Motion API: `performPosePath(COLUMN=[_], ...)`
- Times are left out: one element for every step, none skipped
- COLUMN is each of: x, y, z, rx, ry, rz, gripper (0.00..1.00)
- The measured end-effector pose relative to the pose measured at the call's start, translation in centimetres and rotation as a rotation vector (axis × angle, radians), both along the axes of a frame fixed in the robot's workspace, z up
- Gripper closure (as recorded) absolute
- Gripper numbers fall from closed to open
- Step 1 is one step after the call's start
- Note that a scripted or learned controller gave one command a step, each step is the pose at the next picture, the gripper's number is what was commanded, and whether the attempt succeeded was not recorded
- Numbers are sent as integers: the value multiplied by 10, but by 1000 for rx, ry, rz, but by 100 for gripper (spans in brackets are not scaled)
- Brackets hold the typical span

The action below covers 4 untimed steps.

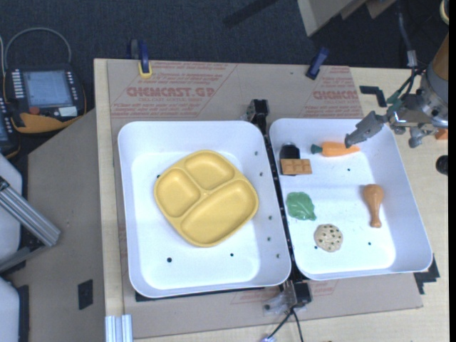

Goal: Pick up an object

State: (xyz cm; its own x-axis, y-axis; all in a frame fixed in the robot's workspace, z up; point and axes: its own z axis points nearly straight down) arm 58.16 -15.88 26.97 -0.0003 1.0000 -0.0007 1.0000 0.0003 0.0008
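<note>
The right bin [406, 212] holds several toy foods. An orange carrot [333, 149] with a green top lies at its back. A brown waffle piece [296, 167] sits next to a small black block [288, 151]. A green leaf [301, 206], a speckled cookie [328, 237] and a tan drumstick [373, 202] lie nearer the front. My gripper [355, 137] reaches in from the upper right, its grey tip right at the carrot's right end. Nothing is seen lifted off the bin floor.
The left bin [135, 191] holds a yellow divided plate [206, 197]. A black clamp [258, 110] sits at the back between the bins. Both bins rest on a cardboard sheet [214, 84]. A teach pendant [44, 95] lies off to the far left.
</note>
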Motion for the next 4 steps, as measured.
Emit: performPosePath(x=[-8, -12, -12, -10], y=[-3, -8, -12, -12], z=[-47, -91, -154, -139], rx=[2, 2, 3, 0], ry=[7, 6, 8, 0], rz=[-1, -1, -1, -1], gripper=[0, 0, 0, 100])
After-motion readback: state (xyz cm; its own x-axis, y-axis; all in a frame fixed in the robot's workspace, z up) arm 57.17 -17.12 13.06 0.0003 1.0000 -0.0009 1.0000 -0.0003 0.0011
